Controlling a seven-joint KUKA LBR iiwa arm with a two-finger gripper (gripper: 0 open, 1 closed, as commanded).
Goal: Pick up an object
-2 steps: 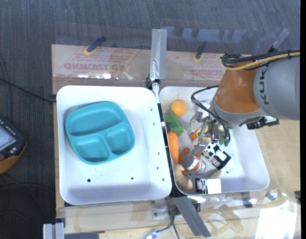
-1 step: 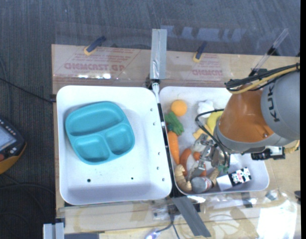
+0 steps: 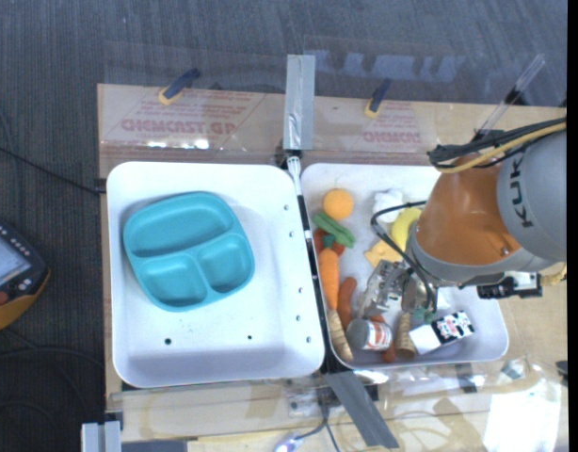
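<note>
Holding a teal divided tray in left bin. Crowding right bin: orange ball, carrot, can. Hovering there, gripper, clench impossible to tell.

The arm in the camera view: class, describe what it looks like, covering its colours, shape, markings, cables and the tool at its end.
The arm is a thick, rounded grey body bearing dark KUKA lettering, with a broad orange band above the wrist. Yellow and black cables run along its top. Below the band sits the tool, a small grey metal assembly.
</note>
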